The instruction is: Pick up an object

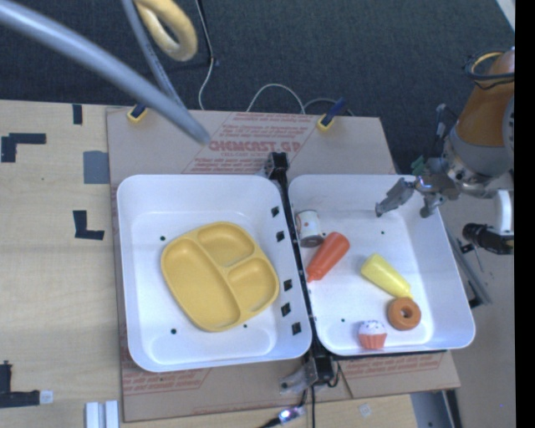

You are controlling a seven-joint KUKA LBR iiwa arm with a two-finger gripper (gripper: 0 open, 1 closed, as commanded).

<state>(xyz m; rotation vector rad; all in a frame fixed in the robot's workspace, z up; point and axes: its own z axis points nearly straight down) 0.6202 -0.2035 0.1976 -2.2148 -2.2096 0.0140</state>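
The right bin (435,251) holds several small items: an orange carrot (326,255), a yellow corn-like piece (386,274), a brown donut (405,314), a pink cupcake (372,334) and a small white cylinder (308,226). My gripper (407,206) hangs over the bin's far right corner, above and to the right of the carrot. Its fingers are spread open with nothing between them, and it touches none of the items.
A yellow divided plate (220,274) lies in the left bin (134,251). A black divider (288,251) runs between the bins. Grey poles and a yellow ring (167,25) cross the top left.
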